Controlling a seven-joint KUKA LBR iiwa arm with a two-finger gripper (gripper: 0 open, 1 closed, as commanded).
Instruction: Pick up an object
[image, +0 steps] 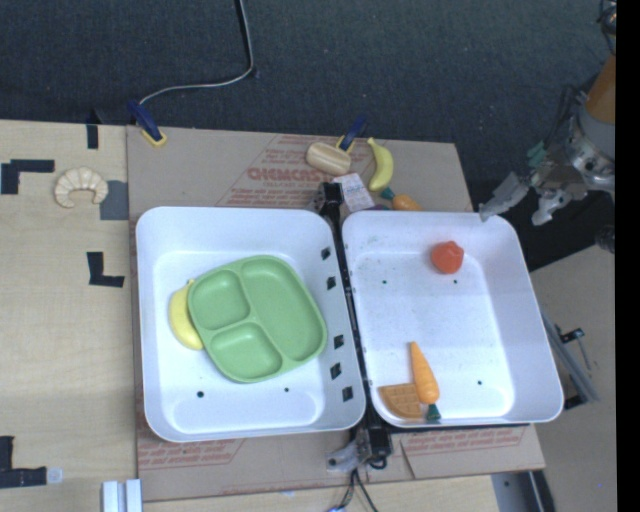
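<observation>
Both white bins (500, 395) look like smooth, slightly glossy plastic, and the green divided tray (256, 318) has the same moulded plastic look, only more matt. Under them, brown cardboard (240, 170) lies dull and papery on the pale wood-look surface (60, 330).

We see a toy croissant (80, 186) at upper left on the bare wood bench (60, 350), with black tape marks (27, 172) near it. Brown printed cardboard (250, 175) lies under both bins, held at its top edge by two blue clamps (147, 122) (352, 132). Top centre, on the cardboard just beyond the bins: a bread roll (328, 156) and, beside it, a banana (380, 165). A white cable (235, 60) runs over the dark floor (420, 70) at the top of the frame.
</observation>
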